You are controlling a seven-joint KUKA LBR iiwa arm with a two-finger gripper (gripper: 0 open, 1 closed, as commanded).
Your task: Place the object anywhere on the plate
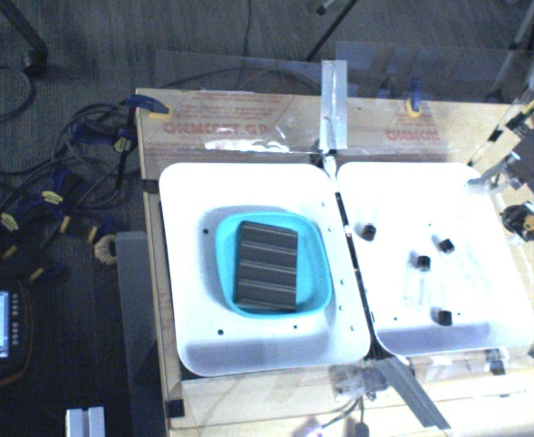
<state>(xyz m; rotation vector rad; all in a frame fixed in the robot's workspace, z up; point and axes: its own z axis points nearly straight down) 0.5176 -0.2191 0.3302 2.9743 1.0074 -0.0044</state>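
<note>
Two white bins (185, 335) side by side; cables (76, 144) on dark floor at left.

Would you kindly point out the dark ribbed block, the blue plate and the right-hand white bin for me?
dark ribbed block (267, 266): camera view, centre of its ridged top face.
blue plate (314, 264): camera view, bare right rim beside the block.
right-hand white bin (413, 189): camera view, bare floor near its far wall.

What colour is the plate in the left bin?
Light blue plate, under a dark ribbed block; camera view.
</note>
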